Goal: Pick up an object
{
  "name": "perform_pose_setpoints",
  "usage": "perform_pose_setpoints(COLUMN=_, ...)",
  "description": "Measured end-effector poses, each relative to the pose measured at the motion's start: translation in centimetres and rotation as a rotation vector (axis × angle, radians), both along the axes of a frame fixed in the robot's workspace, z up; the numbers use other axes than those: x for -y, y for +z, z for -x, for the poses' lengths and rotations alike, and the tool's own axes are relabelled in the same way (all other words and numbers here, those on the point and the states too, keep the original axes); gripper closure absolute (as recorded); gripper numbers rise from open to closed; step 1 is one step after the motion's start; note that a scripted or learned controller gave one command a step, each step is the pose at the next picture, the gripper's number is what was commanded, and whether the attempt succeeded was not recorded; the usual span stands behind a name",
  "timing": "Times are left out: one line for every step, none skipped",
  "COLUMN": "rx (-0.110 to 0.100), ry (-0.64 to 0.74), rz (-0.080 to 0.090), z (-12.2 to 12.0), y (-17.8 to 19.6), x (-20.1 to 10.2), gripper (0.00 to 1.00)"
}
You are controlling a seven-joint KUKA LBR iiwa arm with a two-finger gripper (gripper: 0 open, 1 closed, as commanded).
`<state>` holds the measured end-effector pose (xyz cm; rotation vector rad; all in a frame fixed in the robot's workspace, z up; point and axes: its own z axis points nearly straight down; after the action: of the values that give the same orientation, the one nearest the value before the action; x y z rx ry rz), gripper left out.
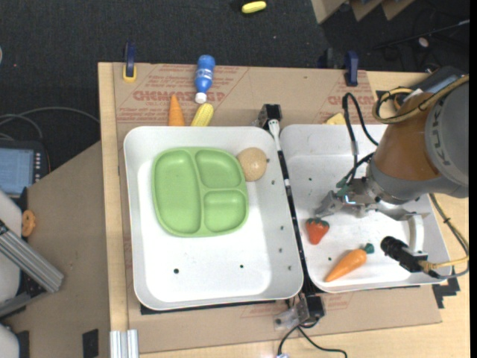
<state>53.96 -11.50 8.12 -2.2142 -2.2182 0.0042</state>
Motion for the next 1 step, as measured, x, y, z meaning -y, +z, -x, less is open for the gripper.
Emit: perform_pose_setpoints(rx=0.004, ry=0.001, rz=0.0, z=-0.24, y=0.32, x=-2.48, gripper=0.0)
